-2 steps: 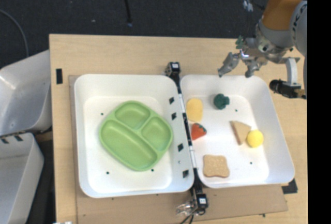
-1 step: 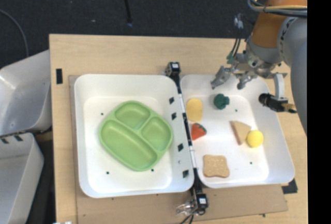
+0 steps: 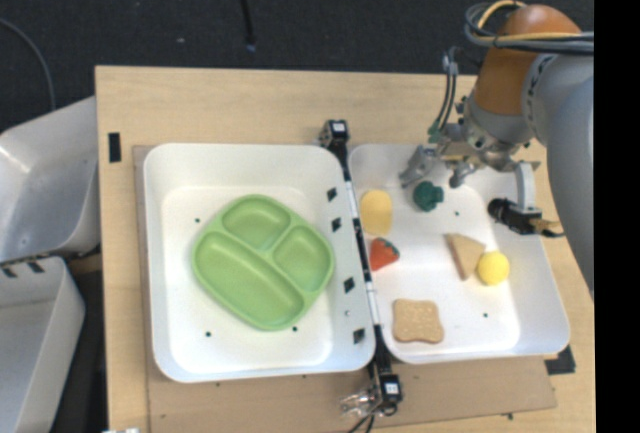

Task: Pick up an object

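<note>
My gripper (image 3: 437, 172) hangs over the back of the right bin (image 3: 530, 321) with its two fingers spread apart, so it is open. A small dark green object (image 3: 428, 196) lies on the bin floor just in front of the fingertips, with nothing gripped. Other pieces in this bin are a yellow block (image 3: 376, 209), a red strawberry-like piece (image 3: 383, 253), a tan wedge (image 3: 463, 253), a yellow ball (image 3: 492, 268) and a slice of toast (image 3: 417, 320).
The left bin (image 3: 160, 321) holds a green divided plate (image 3: 263, 261). A ridge with black clips (image 3: 352, 221) separates the two bins. The arm's orange band (image 3: 520, 41) rises at the back right.
</note>
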